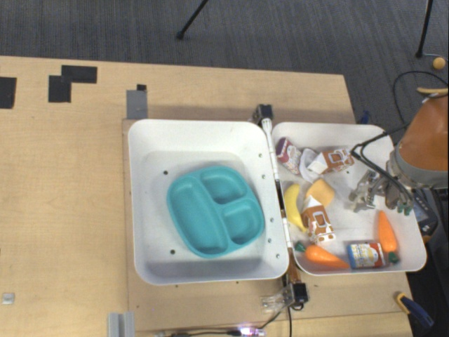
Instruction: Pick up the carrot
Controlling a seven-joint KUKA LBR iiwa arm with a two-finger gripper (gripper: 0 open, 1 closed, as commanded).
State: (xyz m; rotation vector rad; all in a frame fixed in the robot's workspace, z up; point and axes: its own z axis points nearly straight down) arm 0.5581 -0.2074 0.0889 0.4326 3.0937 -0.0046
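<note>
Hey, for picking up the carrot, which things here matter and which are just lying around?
For the job:
near-edge carrot
right-hand carrot
claw
right bin

Just lying about:
teal divided plate in the left bin
banana
yellow wedge
small can
snack packets

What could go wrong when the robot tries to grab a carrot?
Two carrots lie in the right bin, so it may choose either. The far carrot lies close to the wall, which could block the gripper. The front carrot touches a small can, which might get grabbed instead.
</note>
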